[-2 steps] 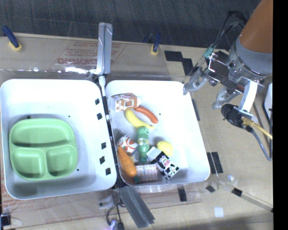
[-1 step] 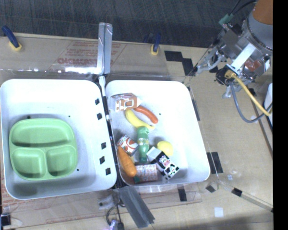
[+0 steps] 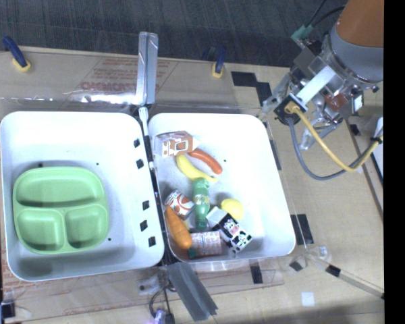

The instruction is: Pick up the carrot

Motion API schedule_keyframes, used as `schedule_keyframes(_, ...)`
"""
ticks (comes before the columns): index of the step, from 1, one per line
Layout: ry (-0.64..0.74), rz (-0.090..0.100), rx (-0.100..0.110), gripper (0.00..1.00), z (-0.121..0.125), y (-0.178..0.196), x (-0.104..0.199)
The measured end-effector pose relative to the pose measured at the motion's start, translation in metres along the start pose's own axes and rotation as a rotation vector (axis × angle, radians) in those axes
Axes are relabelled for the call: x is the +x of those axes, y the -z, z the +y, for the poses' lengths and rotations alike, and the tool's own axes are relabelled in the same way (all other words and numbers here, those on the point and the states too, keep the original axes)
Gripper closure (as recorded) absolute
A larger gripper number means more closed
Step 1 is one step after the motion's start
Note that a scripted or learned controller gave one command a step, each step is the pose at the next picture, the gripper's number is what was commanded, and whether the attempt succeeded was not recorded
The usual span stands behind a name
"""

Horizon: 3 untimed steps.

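Observation:
The carrot (image 3: 179, 230) is orange and tapered. It lies in the right bin (image 3: 270, 181) near the front left corner, against the bin's left wall, beside a small can (image 3: 179, 203) and a green bottle (image 3: 201, 202). My gripper (image 3: 329, 102) hangs at the upper right, outside the right bin's far right corner and well away from the carrot. Nothing shows between its fingers.
The right bin also holds a yellow banana (image 3: 189, 168), a red-orange sausage (image 3: 206, 159), a small carton (image 3: 173, 144), a lemon (image 3: 231, 208), a cow-patterned carton (image 3: 233, 234) and a brown packet (image 3: 206, 242). A green divided tray (image 3: 59, 209) sits in the left bin (image 3: 13, 130).

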<state>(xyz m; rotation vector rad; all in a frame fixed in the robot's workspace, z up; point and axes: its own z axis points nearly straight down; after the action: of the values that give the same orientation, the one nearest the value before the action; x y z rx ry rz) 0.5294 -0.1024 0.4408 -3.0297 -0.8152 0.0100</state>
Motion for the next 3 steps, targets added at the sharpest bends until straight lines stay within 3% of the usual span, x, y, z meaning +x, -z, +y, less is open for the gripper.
schedule_keyframes(1, -0.314, 0.002, -0.001, 0.00, 0.076, 0.000, 0.024)
schedule_keyframes(2, -0.303, -0.003, 0.003, 1.00, 0.074, 0.008, 0.026)
schedule_keyframes(3, -0.310, 0.001, 0.001, 1.00, 0.057, -0.020, -0.036)
